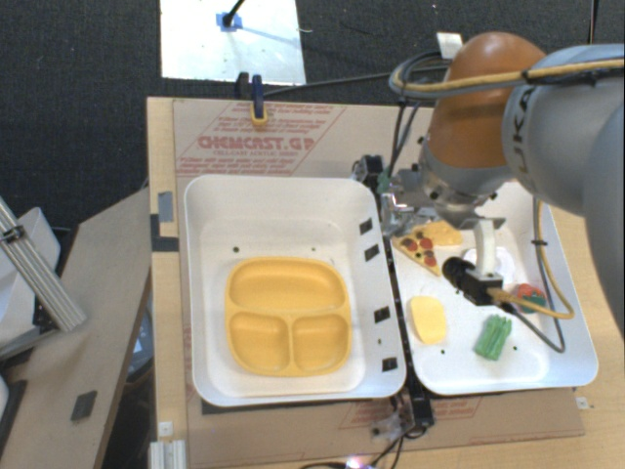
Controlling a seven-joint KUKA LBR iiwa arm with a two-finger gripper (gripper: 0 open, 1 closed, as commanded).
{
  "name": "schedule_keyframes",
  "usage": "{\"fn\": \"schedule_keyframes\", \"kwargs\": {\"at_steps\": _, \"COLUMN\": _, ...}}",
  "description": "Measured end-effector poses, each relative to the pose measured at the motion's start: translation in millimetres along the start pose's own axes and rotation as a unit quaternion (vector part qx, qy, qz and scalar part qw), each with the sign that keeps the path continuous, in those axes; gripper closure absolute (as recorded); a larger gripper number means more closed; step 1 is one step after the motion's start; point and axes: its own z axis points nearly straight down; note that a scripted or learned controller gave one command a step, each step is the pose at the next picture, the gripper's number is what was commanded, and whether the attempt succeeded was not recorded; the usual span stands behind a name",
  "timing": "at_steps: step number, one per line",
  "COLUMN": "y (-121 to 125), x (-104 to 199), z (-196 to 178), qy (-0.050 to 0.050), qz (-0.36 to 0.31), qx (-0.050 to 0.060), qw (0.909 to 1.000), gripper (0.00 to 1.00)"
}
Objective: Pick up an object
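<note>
My gripper (404,213) hangs under the orange-banded wrist at the back left of the right bin (566,360), close to the wall between the bins. Just below it lies a toy pizza slice (420,246) with red dots. A flat yellow oval piece (427,319) lies nearer the front, and a green ridged toy (493,337) sits to its right. A small red thing (530,291) and a white thing (504,262) lie behind the green toy, partly hidden by cable and arm.
The left bin (210,223) holds a yellow divided tray (288,314). The wall between the two bins runs right beside the gripper. A yellow cable loops over the right bin's right side.
</note>
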Motion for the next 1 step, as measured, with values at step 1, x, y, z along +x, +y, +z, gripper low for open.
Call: {"fn": "schedule_keyframes", "kwargs": {"at_steps": 1, "y": -21.2, "x": 56.5, "z": 9.7, "qy": 0.0, "qz": 0.0, "qx": 0.0, "qw": 1.0, "gripper": 1.0}}
